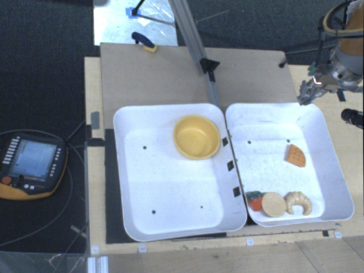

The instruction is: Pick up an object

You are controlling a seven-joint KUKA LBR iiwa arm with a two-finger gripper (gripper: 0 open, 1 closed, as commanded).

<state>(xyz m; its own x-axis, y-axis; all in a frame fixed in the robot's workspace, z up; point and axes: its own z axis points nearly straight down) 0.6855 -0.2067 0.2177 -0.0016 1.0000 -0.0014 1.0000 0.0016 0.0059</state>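
A yellow bowl sits at the back of the left bin. The right bin holds an orange waffle-like piece near its right wall. Along its front lie a red tomato-like item, a round tan biscuit and a croissant. My gripper hangs above the back right corner of the right bin, well away from all the items, with nothing seen between its fingers.
A teach pendant lies on the floor at the left. A metal pole slants down to the back edge between the bins. A blue-and-yellow clamp sits at the bench's back left.
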